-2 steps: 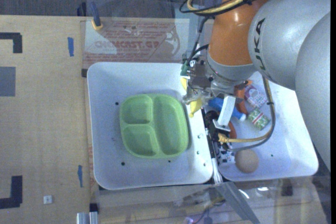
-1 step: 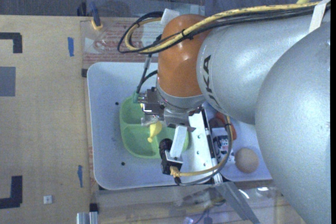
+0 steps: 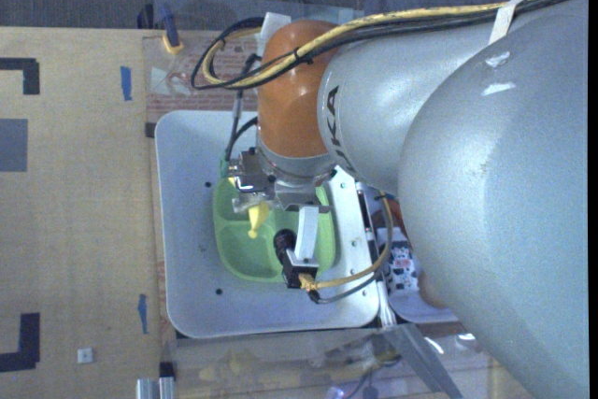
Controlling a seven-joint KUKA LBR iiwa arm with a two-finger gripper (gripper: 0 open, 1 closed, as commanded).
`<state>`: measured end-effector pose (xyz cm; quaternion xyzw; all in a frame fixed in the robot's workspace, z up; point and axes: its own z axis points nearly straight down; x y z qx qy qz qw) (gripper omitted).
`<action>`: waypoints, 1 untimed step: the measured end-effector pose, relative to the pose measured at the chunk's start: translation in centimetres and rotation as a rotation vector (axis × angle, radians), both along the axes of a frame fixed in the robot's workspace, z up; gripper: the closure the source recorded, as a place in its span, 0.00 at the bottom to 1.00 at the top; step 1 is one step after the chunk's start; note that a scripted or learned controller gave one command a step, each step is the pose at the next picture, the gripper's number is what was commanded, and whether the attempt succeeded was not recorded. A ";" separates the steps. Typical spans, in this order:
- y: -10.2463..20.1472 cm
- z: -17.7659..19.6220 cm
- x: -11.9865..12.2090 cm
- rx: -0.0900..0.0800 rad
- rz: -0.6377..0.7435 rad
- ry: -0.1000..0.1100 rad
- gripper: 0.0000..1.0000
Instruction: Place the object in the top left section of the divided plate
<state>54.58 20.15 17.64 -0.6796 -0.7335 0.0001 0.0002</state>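
Plywood bench (image 3: 75,201) at left. White bin (image 3: 187,229) next, bearing the green divided plate (image 3: 234,248). A small yellow object (image 3: 255,221) shows over the plate's upper part, directly beneath the gripper (image 3: 262,196); whether it is grasped cannot be determined. Grey arm (image 3: 448,154), orange band (image 3: 290,89), reaches in from right, wrist pointing down over the plate.
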 end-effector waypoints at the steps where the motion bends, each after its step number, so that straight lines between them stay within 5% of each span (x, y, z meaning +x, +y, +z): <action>1: -8.8 4.0 1.3 -0.001 0.002 -0.001 1.00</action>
